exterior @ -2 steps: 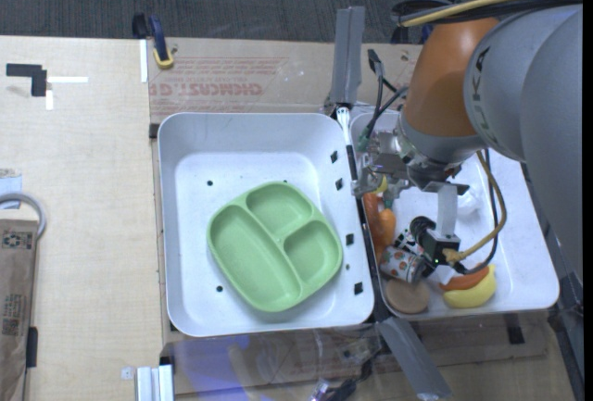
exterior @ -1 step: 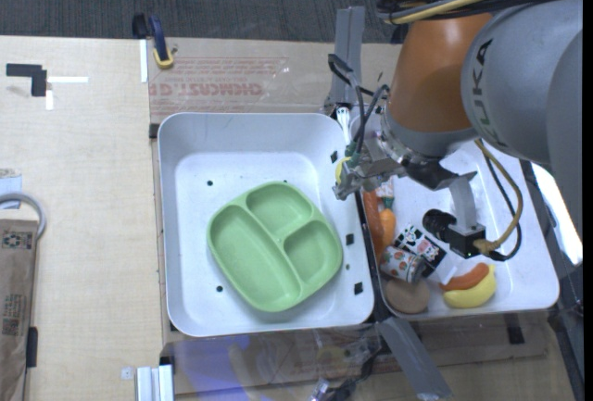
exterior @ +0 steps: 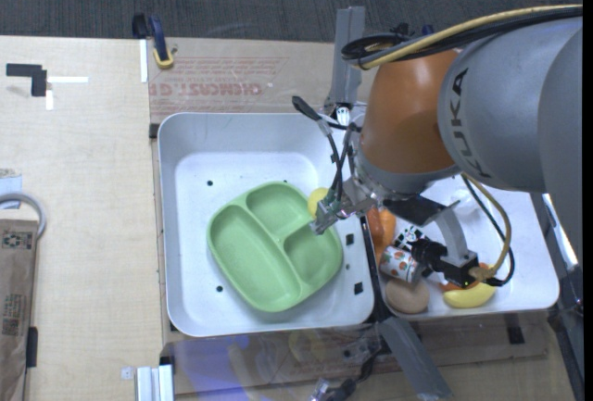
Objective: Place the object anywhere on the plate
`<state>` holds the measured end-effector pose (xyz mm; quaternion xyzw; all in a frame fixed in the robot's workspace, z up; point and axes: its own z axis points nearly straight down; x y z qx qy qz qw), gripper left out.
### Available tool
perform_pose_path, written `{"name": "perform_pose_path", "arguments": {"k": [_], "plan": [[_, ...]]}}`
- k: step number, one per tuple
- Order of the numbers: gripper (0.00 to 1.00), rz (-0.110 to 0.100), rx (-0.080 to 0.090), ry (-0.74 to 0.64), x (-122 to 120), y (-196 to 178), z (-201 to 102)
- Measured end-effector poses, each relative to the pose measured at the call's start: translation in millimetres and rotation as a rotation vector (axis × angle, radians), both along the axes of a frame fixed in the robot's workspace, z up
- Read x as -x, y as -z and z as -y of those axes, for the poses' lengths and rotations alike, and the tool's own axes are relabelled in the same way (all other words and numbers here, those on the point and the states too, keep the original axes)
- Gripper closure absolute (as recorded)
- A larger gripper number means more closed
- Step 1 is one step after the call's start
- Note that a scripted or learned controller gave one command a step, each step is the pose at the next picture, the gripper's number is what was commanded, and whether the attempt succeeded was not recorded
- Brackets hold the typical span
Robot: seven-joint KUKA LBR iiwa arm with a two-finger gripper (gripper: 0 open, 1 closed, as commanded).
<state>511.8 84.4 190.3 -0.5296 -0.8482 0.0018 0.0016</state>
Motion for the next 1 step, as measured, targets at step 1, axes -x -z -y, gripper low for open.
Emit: {"name": "perform_pose_path", "arguments": {"k": [1], "plan": [[0.0,0.0,0.0,0.0,-0.1,-0.1,0.3]]}}
